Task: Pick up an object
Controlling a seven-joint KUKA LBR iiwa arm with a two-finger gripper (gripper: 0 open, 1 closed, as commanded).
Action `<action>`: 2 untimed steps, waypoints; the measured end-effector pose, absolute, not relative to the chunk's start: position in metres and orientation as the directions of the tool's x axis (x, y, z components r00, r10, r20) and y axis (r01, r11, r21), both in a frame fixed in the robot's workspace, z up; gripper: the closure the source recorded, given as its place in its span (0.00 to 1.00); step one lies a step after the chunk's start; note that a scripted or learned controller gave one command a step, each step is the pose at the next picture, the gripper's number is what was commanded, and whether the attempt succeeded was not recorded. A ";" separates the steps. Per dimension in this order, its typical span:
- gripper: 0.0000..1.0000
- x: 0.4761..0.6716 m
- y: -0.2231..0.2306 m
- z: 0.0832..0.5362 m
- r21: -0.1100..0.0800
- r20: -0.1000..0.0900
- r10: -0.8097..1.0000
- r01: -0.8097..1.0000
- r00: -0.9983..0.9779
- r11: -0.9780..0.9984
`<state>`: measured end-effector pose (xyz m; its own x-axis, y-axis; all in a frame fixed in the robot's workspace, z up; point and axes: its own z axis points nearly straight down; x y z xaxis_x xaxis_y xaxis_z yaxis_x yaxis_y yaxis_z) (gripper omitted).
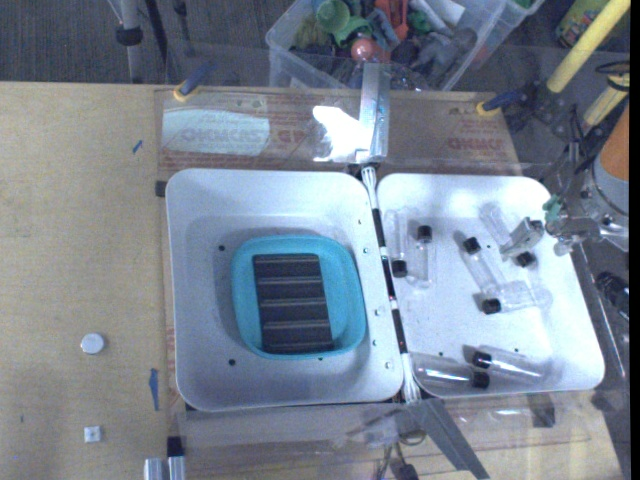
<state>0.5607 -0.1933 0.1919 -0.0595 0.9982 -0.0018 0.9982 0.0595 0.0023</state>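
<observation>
My claw (545, 218) sits at the right rim of the right bin (585, 353), low over its far corner; whether it is wide or narrow I cannot tell, for it is small, grey and half lost among the cables behind it; nothing shows between its tips.

The things I may take lie in that right bin: several clear tubes with black caps; one upright-lying tube (423, 251) near the divider, a short one (470, 245) beside it, one (512, 243) just by my claw, one (510, 297) in the middle, and a long pair (505, 364) along the near edge. I judge them light, stiff and slick; clear plastic of this kind rolls and squirts out of a pinch, so I would close across the barrel, square to its length, near the cap where the body is firmest; the tube nearest my claw is the cheapest reach.

The left bin (190, 268) holds a teal tray (243, 288) with a dark ribbed block (292, 303) in it; broad and flat, a poor fit for two fingers.

The tubes' clear walls melt into the white floor, so their true ends and outlines are hard to fix; only the caps read plainly; glare washes the far part of the bin; my arm is cut off at the right.
</observation>
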 end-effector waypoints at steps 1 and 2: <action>0.00 0.583 -0.185 0.096 0.001 0.000 1.000 1.000 -0.025 0.025; 1.00 0.584 -0.186 0.106 0.003 -0.001 1.000 1.000 -0.024 0.024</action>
